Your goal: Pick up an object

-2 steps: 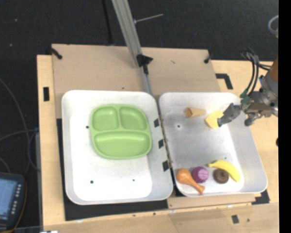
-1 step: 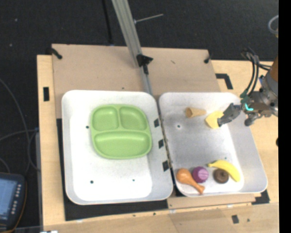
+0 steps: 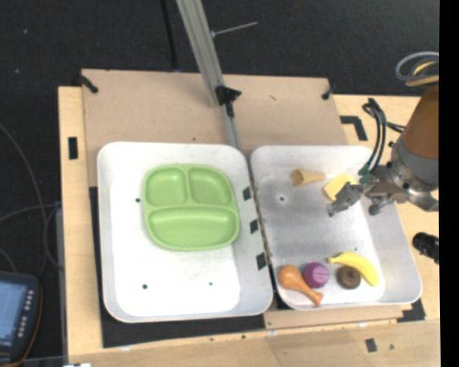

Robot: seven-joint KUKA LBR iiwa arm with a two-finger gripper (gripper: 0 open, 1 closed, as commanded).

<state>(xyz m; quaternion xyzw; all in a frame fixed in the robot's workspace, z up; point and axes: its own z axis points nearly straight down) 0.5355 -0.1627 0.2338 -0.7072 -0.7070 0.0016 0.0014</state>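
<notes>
Bench bins (image 3: 382, 285) lit; gripper (image 3: 358, 199), fingers spread and empty, is hovering just beside yellow block (image 3: 336, 186). Approach step; next: centring, descending, closing.

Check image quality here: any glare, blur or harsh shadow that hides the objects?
Camera view: even lighting, soft shadows; the white right bin is bright but not blown out; banana and green tray read clearly; the gripper looks slightly soft, and fine detail is coarse.
</notes>
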